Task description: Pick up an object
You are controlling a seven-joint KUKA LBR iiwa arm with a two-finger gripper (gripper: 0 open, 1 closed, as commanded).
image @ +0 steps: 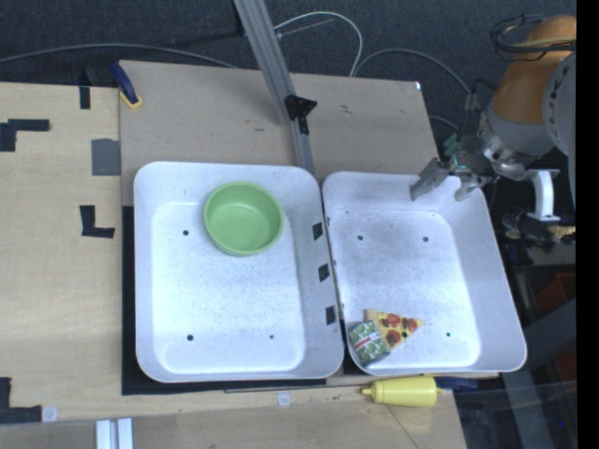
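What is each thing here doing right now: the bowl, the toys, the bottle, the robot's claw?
Round green plastic bowl: upright, hollow showing, in the left white bin.
Flat toy pizza slice: lying in the right white bin, near its front edge.
Small green patterned packet: lying against the pizza slice, at that bin's front left corner.
Yellow squeeze bottle: on its side, on the bench outside the bins.
Two-finger gripper: fingers apart, holding nothing, above the right bin's back edge.

Right bin (468, 251) floor mostly bare; pizza slice (393, 325), packet (367, 341) crowd near-left corner.
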